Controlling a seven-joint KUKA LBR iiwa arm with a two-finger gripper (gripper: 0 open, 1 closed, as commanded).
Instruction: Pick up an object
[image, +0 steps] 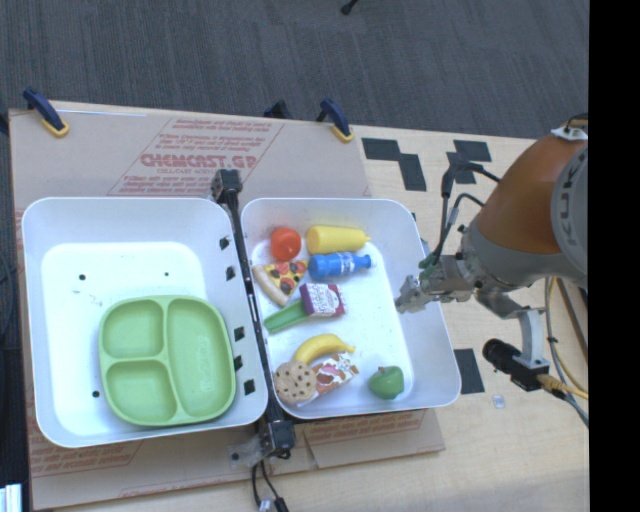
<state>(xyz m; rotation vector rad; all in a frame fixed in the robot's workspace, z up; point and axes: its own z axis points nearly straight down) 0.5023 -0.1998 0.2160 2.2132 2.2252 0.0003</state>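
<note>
The right bin (420, 330) holds several toy foods: a red tomato (285, 243), a yellow piece (337, 238), a blue bottle (340, 265), a pizza slice (280, 280), a purple packet (322, 299), a green stick (287, 319), a banana (323, 347), a cookie (293, 383), a snack packet (336, 372) and a green apple (387, 381). My gripper (412, 297) hangs over the bin's right rim, to the right of the blue bottle and above the apple, with nothing visibly in it.
The left bin (60, 240) bears a green divided plate (167, 358). A black clip (226, 183) stands at the back where the bins meet. The grey arm with its orange band (530, 200) and cables (520, 355) fill the bench to the right.
</note>
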